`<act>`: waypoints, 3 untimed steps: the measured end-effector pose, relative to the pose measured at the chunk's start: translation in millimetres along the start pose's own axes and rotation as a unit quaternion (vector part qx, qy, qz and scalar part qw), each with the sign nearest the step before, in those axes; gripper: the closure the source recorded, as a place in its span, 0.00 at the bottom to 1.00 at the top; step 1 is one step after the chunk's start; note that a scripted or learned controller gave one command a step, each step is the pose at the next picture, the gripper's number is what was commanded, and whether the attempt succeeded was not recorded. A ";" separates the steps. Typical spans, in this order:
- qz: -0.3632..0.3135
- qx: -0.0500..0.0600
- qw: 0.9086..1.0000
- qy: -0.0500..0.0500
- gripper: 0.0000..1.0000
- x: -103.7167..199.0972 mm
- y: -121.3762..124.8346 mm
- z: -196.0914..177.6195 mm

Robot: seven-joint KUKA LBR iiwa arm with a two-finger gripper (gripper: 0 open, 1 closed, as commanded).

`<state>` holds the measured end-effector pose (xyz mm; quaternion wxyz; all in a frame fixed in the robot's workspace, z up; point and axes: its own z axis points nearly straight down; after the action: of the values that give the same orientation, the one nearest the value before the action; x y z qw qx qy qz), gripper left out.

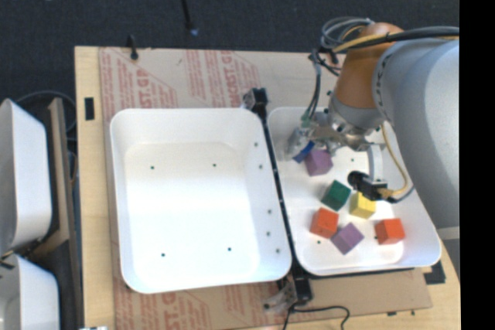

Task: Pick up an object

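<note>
Gripper [313, 144] sits low in the right bin [418, 255], near its far left corner, just above a purple cube [318, 161]; whether the jaws are apart or together, I cannot tell. Nearer the front lie a green cube [336, 195], yellow cube [362, 205], two orange cubes [325, 222] and another purple one

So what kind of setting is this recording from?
Probably a robotics lab bench for grasping trials: two shallow white bins side by side on a board, small coloured blocks in the right-hand one, and a grey arm with its gripper down among them.
</note>
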<state>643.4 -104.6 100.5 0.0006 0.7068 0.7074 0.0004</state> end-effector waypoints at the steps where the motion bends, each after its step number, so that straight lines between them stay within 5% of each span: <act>1: 0.001 0.001 1.000 0.000 0.00 7.0 -29.6 -0.2; 3: 0.001 0.001 1.000 0.000 0.00 0.4 -59.4 0.0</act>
<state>584.0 -104.2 100.4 0.0000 0.7076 0.7067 -0.0004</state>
